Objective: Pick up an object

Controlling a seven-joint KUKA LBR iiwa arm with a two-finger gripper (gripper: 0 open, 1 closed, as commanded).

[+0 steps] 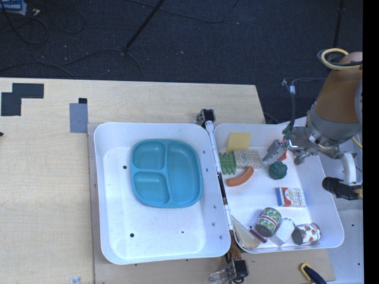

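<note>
I see the left bin (112, 218) on the counter (41, 194) holding a blue divided plate (164, 173) in its middle, with bare white floor all around the plate, most of it toward the near edge. The right bin (328, 218) is crowded: a yellow block (238, 141) at the far left corner, a green piece (227, 161) and a pale spotted sponge (247, 157) just near of it, an orange sausage (240, 177) touching the green piece's near side. A small carton (291, 197) lies mid-bin, and two cans (267, 222) (306, 234) with a white cup (285, 229) between them huddle against the near wall. The open floor I have runs along the right side, between carton and right wall. My pincer (278, 152) hangs over the far middle, just beside a dark green ball (277, 170), fingers parted a little with nothing between them, so it is released.
</note>
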